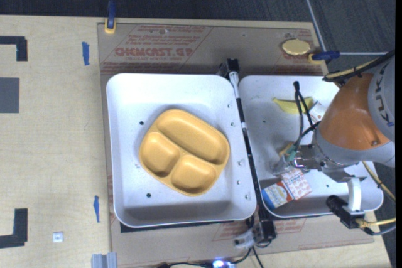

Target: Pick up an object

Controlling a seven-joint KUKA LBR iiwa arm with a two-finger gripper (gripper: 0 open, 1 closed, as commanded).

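Grasp attempt in hand: gripper (290,160) low in the right bin (260,94), just above a small printed packet (286,188) near the front wall, finger state impossible to tell; next, confirmed closure on the packet, then a straight lift.

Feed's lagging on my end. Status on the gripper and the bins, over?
Gripper low in right bin, fingers hidden. Small packet beside it, grasp unconfirmed. Yellow scrap behind the cables. Yellow tray alone in left bin.
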